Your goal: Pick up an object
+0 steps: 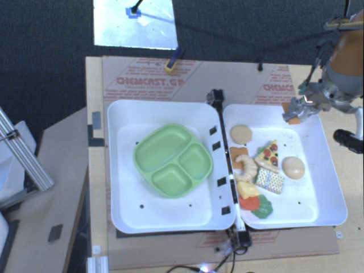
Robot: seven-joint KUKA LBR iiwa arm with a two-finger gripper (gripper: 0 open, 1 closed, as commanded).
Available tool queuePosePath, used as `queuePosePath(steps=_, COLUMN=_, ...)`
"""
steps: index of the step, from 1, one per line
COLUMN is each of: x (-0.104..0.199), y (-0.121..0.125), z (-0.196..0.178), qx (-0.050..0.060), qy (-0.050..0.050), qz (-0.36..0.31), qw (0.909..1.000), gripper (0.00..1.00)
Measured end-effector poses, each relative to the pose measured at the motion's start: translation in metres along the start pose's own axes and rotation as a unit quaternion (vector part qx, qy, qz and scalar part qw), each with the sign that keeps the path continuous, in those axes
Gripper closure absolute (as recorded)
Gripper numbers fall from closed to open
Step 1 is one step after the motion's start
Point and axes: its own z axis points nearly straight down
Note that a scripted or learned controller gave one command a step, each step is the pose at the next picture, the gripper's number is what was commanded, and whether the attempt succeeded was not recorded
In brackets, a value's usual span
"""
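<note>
- Two shallow white bins are seen side by side on the bench; the left bin carries a green divided plate with three compartments, set near its middle.
- The right bin holds a cluster of toy food pieces, gathered in its left and middle part.
- A round tan cookie-like piece lies at the far left of that bin.
- A pizza slice is placed near the bin's middle, with a pale round bun-like piece just to its right.
- A shrimp-like piece lies left of the pizza slice, and a small patterned block sits just nearer than the slice.
- At the near end of the cluster, yellow, red and green pieces are bunched together, touching one another.
- The arm is seen reaching in from the right, over the far right corner of the right bin.
- The gripper hangs at that far corner, well apart from the food cluster.
- A small orange object is seen at the gripper's tip; whether it is actually clamped cannot be told, and the gripper's state cannot be made out.
</note>
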Motion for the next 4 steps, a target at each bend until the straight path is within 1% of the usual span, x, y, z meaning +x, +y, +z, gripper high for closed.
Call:
queuePosePath(steps=1, x=0.058, y=0.003, z=-0.003, qx=0.001, qy=0.000, qz=-0.002, qw=1.0000, gripper=1.00)
queuePosePath(steps=2, x=0.109, y=0.017, z=0.010, qx=0.001, qy=0.000, qz=-0.001, qw=1.0000, gripper=1.00)
queuePosePath(steps=3, x=0.130, y=0.018, z=0.007, qx=0.002, qy=0.001, qz=-0.001, qw=1.0000, gripper=1.00)
queuePosePath(steps=4, x=0.125, y=0.015, z=-0.002, qx=0.002, qy=0.001, qz=0.001, qw=1.0000, gripper=1.00)
